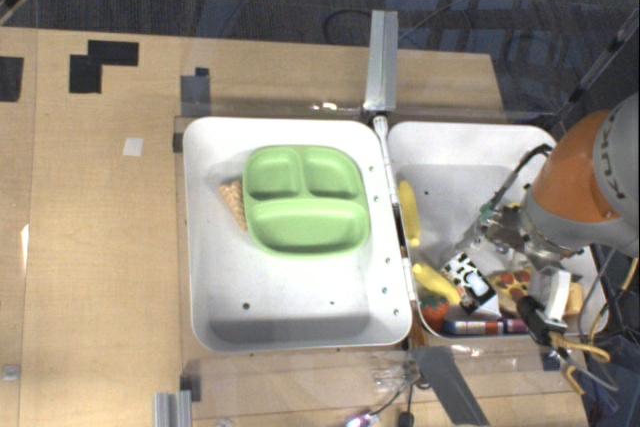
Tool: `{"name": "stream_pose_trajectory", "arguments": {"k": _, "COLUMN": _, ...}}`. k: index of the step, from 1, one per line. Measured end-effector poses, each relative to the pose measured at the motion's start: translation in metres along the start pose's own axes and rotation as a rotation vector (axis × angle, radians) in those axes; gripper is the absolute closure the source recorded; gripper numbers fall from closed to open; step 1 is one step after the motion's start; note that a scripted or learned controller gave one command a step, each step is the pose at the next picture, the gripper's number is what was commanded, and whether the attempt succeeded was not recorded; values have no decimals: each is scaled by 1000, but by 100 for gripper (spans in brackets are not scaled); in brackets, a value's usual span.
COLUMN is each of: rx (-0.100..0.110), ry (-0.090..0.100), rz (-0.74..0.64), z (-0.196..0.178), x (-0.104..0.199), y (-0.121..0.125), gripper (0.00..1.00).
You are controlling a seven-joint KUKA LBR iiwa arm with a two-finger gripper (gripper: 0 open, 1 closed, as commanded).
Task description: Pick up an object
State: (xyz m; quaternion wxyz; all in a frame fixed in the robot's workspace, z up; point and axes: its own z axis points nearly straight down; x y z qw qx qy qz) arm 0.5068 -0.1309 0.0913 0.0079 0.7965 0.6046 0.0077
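On the wooden table (90,245) two shallow white bins sit side by side. The left bin (215,305) holds a green divided plate (303,198) — two small compartments at the far side, one wide compartment nearer the camera. A tan, speckled piece (233,203) pokes out from under the plate's left edge.

The right bin (450,155) carries a clutter along its near side. A yellow corn cob (408,211) lies against the left wall, its long axis running near to far. Nearer the camera lies a yellow banana (436,281), slanting down to the right, then a black-and-white patterned block (467,273) and a dark marker (485,325) lying left to right along the near wall.

The hand (500,240) hangs low over this clutter — whether it is wide or narrow, I cannot tell.
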Motion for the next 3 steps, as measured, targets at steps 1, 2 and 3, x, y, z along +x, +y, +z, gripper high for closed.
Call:
{"name": "stream_pose_trajectory", "arguments": {"k": 1, "rx": 20, "ry": -3, "rz": 74, "z": -86, "x": 20, "y": 3, "gripper": 0}}
{"name": "stream_pose_trajectory", "arguments": {"k": 2, "rx": 22, "ry": -3, "rz": -7, "z": -20, "x": 17, "y": 123, "gripper": 0}}
{"name": "stream_pose_trajectory", "arguments": {"k": 3, "rx": 9, "ry": -3, "rz": -62, "z": 4, "x": -42, "y": 96, "gripper": 0}}
